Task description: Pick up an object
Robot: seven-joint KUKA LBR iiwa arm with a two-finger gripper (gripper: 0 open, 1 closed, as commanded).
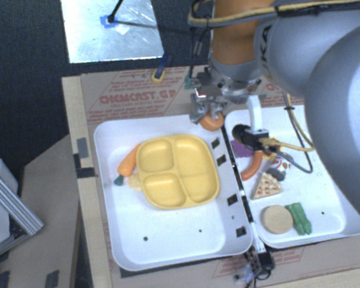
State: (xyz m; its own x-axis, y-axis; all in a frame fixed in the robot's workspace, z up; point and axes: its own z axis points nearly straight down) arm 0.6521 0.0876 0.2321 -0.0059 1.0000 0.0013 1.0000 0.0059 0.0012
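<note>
My gripper [208, 116] hangs over the far end of the divider between the two white bins. A small round orange piece [213, 123] sits right at its fingertips, and the fingers look shut on it. The left bin [114, 181] holds a yellow divided plate [173, 171], with a carrot [128, 161] against the plate's left side. In the right bin [325, 210] lie a purple piece [239, 146], a curved orange-red piece [253, 164], a pizza slice [267, 187], a tan round disc [277, 219] and a green piece [298, 218].
The bulky grey arm covers the right side of the right bin. A shiny metal sheet [112, 23] lies beyond the bins at the back left. Cardboard [128, 94] runs under both bins.
</note>
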